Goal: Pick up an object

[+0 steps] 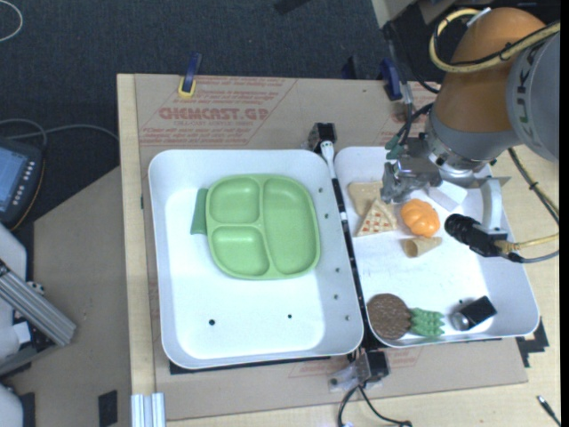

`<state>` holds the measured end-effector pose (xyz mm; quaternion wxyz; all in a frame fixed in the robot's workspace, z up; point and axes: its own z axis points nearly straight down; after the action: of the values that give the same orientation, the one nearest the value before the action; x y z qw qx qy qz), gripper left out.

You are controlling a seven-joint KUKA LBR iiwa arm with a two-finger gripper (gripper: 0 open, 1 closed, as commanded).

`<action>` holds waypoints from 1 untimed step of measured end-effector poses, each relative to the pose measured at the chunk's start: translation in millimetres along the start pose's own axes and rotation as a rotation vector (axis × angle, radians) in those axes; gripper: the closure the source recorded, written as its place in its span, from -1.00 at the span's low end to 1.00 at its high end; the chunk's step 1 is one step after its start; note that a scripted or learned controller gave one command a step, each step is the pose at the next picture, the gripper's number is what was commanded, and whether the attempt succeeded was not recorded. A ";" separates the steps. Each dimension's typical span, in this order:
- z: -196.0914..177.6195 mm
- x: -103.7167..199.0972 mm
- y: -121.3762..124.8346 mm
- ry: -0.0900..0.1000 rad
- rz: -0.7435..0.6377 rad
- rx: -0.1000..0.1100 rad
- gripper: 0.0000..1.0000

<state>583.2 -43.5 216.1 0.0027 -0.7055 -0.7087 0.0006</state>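
The claw (402, 178) hangs low over the far part of the right bin (507, 283), close to the wall it shares with the left bin (169, 238). Whether it is open or closed, I cannot tell; the wrist above it blocks the tips, and nothing shows as gripped.

Just beside the claw, toward the bin's middle, sits the orange toy (420, 217), rounded and smooth. That looks like the likeliest pick. I judge it light hollow plastic, stiff enough not to crush, but slick and curved, so it could squirt out of a pinch. Best hold: straight across its widest middle, coming down from above.

Touching it on the side toward the shared wall lies a flat wedge (375, 220), like a pizza slice. Thin and low, it is hard to get under. A small tan cone (421, 245) lies just nearer the front edge.

At the front edge, a brown disc (387, 312) sits by the shared wall, with a green piece (427, 323) touching it and a black block (474, 313) toward the front right corner.

In the left bin, a green divided tray (263, 226) rests toward the far side, wide and awkward for two fingers.
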 end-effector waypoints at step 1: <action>-8.4 45.1 -19.1 0.000 0.000 -0.001 1.00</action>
<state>564.0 1.6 224.7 0.0020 -0.7054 -0.7088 0.0002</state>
